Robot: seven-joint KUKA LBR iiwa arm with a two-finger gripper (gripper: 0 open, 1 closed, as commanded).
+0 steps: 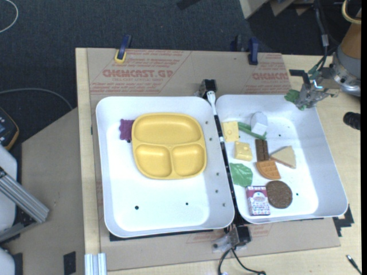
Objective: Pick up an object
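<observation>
My gripper (305, 95) hovers over the back right corner of the right bin (321, 153), at its rim. A small green shape sits at its left tip; I cannot tell whether it is held. In this bin lie two yellow cheese pieces (230, 130) (243, 151), a green bean (248, 130), a white piece (259, 121), a brown bar (262, 149), a tan wedge (285, 156), an orange waffle (268, 169), a green leaf (241, 174), a brown cookie (279, 193) and a red packet (258, 202).
The left bin (114, 188) holds a yellow divided plate (169, 145) with a purple item (125, 129) at its left edge. Clamps (121, 50) (253, 50) stand at the bench's back edge. The arm's body fills the upper right.
</observation>
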